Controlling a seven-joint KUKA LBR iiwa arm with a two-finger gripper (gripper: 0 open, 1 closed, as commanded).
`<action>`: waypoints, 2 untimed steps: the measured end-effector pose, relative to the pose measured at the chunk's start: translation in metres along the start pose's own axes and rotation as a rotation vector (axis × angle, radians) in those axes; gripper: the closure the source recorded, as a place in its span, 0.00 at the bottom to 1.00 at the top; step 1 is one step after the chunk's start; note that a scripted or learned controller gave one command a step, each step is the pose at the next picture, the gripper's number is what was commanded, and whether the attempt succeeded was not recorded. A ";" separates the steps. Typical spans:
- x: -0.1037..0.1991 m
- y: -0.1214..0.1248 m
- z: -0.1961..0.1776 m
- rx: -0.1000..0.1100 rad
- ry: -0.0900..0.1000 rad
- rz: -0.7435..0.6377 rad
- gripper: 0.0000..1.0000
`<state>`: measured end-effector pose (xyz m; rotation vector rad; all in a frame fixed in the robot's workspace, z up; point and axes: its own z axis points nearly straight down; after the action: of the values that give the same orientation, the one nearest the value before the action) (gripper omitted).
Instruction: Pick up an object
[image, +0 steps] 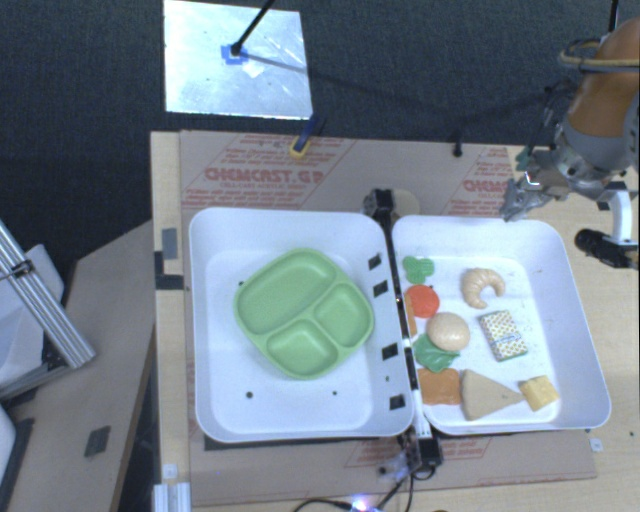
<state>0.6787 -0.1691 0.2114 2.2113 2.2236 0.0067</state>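
The gripper (516, 203) hangs above the far right corner of the right bin (575, 290), just outside its rim, over the cardboard sheet (270, 170) beneath both bins; its fingers are too small and blurred to tell whether they are apart or together, and nothing shows between them. The right bin holds toy foods: a croissant (483, 285) near the back, a green leafy piece (418, 268) and a red tomato (423, 301) beside the divider, a round bun (448, 331), a patterned blue packet (503, 335), a cheese-like wedge (490, 395), an orange slab (439, 386) and a small yellow cube (539, 392). In the left bin (215, 300) lies a green divided plate (304, 313) with three compartments
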 end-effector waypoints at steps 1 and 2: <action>0.000 0.001 -0.014 0.003 0.000 0.000 1.00; 0.049 -0.026 -0.005 0.008 0.002 -0.002 1.00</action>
<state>0.6522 -0.1208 0.2166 2.2138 2.2308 0.0002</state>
